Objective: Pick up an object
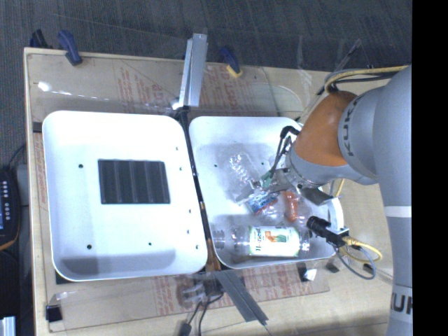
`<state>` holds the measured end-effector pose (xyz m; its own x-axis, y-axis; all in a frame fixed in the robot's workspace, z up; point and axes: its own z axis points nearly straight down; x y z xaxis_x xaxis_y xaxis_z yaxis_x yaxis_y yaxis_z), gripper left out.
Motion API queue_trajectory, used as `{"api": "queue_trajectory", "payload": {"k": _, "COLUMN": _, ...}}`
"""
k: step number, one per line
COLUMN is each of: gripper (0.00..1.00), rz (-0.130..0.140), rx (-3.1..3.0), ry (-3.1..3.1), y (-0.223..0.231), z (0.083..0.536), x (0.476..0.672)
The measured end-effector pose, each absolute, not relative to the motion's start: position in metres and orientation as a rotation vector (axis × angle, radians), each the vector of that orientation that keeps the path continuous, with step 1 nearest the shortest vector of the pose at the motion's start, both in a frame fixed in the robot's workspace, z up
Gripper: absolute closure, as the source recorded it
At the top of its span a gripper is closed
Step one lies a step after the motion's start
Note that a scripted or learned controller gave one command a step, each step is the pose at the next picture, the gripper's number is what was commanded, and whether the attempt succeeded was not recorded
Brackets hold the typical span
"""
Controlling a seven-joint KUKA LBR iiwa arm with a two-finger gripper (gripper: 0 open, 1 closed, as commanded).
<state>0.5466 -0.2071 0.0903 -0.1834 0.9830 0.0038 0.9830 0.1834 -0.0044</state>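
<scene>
Camera view, gripper (270, 184) over right bin (210, 145), clear wrapper (241, 166) indistinct, bottle (273, 242) nearby

We take this for a robotics lab, and the plywood bench (105, 82) is what tells us so. On the bench sit a shallow white left bin (52, 187) and right bin (210, 138), with a metal bar (192, 68) rising between them. Blue clamps (68, 45) grip the bench's far edge. A grey industrial arm (371, 138) with an orange band leans over the bench's right side, and dark carpet (210, 5) lies beyond the bench.
</scene>
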Motion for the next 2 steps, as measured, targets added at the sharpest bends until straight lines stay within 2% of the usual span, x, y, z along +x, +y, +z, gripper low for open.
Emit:
{"api": "queue_trajectory", "payload": {"k": 1, "gripper": 1.0, "rz": 0.004, "rx": -2.001, "ry": -2.418, "y": -0.208, "z": 0.101, "x": 0.547}}
{"api": "queue_trajectory", "payload": {"k": 2, "gripper": 1.0, "rz": 0.0, "rx": -2.1, "ry": -2.336, "y": -0.21, "z": 0.184, "x": 0.603}}
